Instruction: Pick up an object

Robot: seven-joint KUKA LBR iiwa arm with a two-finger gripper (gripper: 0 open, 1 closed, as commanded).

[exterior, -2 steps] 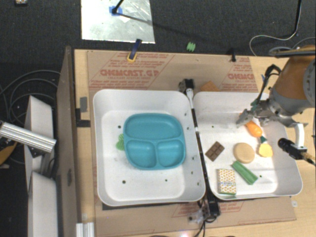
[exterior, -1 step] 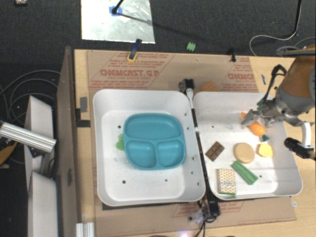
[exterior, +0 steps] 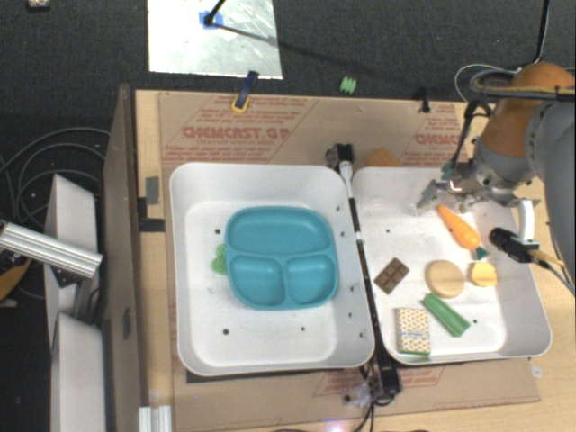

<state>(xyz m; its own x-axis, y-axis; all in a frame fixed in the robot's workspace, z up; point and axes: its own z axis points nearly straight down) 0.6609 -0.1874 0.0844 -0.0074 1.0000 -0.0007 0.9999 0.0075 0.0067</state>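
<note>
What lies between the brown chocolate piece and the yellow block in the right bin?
In the camera view, the round tan cookie lies between the chocolate piece and the yellow block.

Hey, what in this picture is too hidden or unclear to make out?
- Hand: too small and blurred in the camera view to tell open or shut.
- Green thing: mostly hidden under the blue tray.
- Arm: cut off by the right edge.

Glossy plastic tray (exterior: pixel 279 257) (smooth, teal)
</note>
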